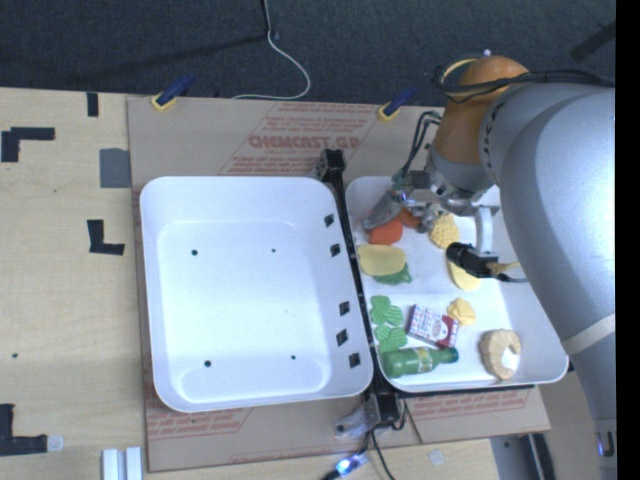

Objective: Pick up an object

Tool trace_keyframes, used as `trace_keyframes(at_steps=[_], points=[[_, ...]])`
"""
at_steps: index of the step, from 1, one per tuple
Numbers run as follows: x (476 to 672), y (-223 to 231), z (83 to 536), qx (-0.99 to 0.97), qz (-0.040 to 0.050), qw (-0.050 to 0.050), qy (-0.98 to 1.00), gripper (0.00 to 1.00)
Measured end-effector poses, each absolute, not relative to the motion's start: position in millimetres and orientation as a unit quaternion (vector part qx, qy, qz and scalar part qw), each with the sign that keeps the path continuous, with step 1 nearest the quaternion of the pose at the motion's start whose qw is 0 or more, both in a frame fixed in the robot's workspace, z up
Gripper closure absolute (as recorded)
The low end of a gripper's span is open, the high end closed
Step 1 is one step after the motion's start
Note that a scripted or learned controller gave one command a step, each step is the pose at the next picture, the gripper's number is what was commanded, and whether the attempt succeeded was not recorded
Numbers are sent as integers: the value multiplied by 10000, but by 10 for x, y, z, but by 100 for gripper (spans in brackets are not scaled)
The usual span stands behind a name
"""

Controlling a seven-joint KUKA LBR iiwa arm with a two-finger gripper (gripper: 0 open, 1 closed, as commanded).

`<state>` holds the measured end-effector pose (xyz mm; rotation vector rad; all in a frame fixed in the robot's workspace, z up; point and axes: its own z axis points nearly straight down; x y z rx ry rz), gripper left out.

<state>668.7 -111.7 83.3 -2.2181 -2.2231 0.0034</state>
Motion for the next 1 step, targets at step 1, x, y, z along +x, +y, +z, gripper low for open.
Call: trace_keyframes(at_steps=[1], points=[[6678, -1123, 940, -7063, 18, -2, -7079, 100]])
